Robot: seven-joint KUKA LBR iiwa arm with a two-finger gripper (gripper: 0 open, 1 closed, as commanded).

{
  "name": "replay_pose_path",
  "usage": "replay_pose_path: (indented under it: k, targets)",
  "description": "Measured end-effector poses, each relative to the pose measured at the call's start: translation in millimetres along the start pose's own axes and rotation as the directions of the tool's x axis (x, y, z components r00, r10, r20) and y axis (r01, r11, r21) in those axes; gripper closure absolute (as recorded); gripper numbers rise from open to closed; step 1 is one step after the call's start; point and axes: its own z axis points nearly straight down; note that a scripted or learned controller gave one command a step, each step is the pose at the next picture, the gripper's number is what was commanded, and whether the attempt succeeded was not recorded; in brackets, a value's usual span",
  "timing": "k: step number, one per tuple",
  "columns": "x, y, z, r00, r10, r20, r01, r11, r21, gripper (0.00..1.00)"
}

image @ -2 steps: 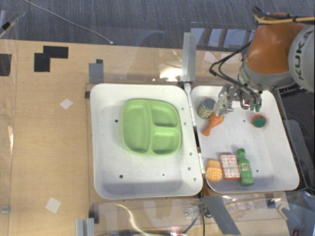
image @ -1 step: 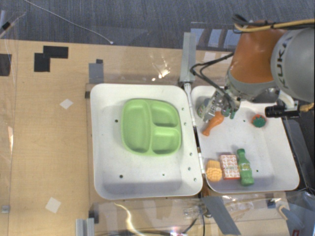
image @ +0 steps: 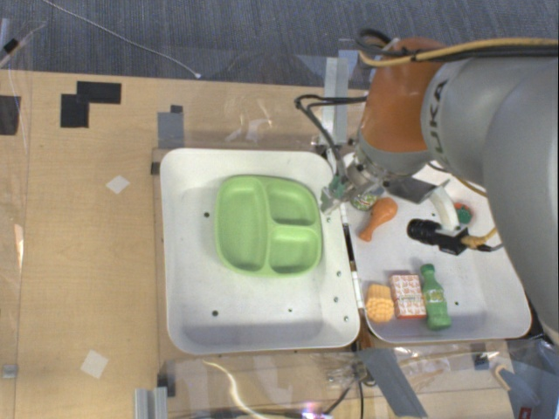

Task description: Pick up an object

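Now | wooden bench, grey carpet beyond | hand between left bin and right bin, grip unclear

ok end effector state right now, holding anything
End effector: cannot be told from this view; it hangs just right of the green tray.

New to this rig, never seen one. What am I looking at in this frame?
One camera, fixed above a bench, looks down at a slant. The grey machine with the orange band is a robot arm reaching in from the right. Its tip is a two-finger pincer, now at the seam between two shallow white bins. The left bin holds a green divided plate. The right bin holds a toy drumstick, a corn cob, a red-and-white box and a green bottle. I cannot tell whether the pincer holds anything.
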Motion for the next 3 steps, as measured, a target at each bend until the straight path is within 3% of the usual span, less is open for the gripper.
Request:
replay_pose_path:
  k: [1, 2, 3]
  targets:
    - [73.0, -20.6, 0.5, 0.989, 0.147, -0.002, -0.147, 0.989, 0.003, 1.0]
    - [91.6, -63.7, -17.7, 0.879, 0.476, 0.0, -0.476, 0.879, 0.004, 1.0]
    - [119.1, -54.1, -7.1, 0.691, 0.723, 0.002, -0.723, 0.691, 0.005, 1.0]
